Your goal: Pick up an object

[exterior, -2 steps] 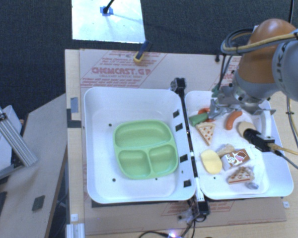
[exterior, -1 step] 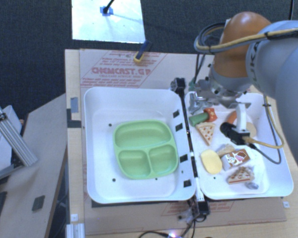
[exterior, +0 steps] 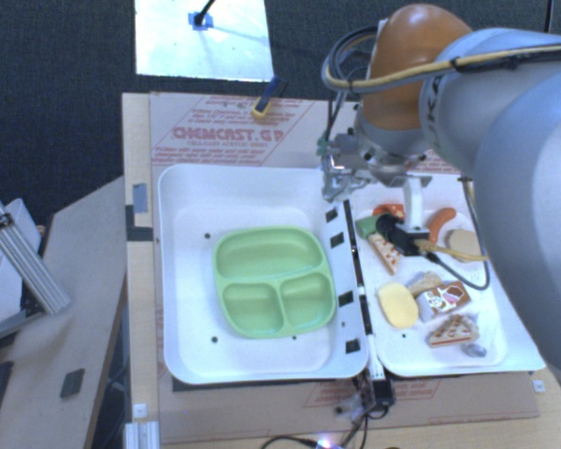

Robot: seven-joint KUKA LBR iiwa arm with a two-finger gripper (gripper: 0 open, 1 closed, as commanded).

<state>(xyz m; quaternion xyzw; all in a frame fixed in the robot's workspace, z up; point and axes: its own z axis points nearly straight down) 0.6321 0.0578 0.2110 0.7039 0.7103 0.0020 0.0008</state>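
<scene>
My gripper [exterior: 335, 183] hangs just past the green plate's [exterior: 271, 279] far right corner; I cannot tell whether it is open or closed. The pizza slice [exterior: 384, 250] lies right of the plate, on the near side of my gripper, its long axis slanting away from the plate.

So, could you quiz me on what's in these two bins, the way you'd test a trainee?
1. True or false: the green tray lies in the right bin.
2. How many compartments does the green tray have? A two, B three, C five.
3. Fill in: the band on the arm above the gripper is coloured ___.
Key: 1 false, it lies in the left bin; 2 B; 3 orange.
</scene>
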